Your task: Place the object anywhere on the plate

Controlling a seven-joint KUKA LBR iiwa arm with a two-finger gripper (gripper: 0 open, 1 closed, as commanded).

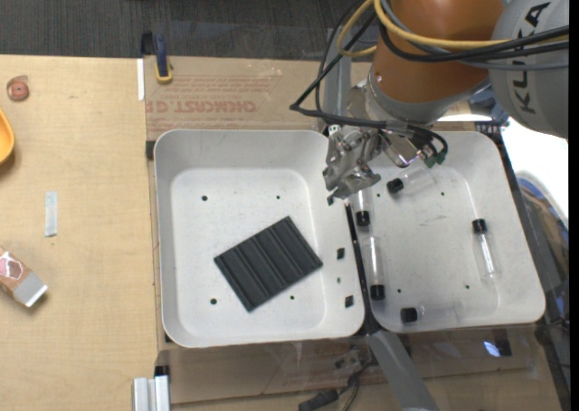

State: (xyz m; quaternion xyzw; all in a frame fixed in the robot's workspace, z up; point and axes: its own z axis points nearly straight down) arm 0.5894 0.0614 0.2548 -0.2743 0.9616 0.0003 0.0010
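The plate is a dark ribbed rectangle lying at a slant on the floor of the left bin. Several clear tubes with black caps lie in the right bin. One tube runs along that bin's left wall, another sits toward the right side, and a third rests at the front. My gripper hangs over the ridge between the two bins, just above the top end of the left-wall tube. I see nothing clearly held in it.
A further capped tube lies just right of the gripper, partly under the wrist. The orange-banded arm covers the back of the right bin. Small items lie on the wooden bench at the left, outside the bins.
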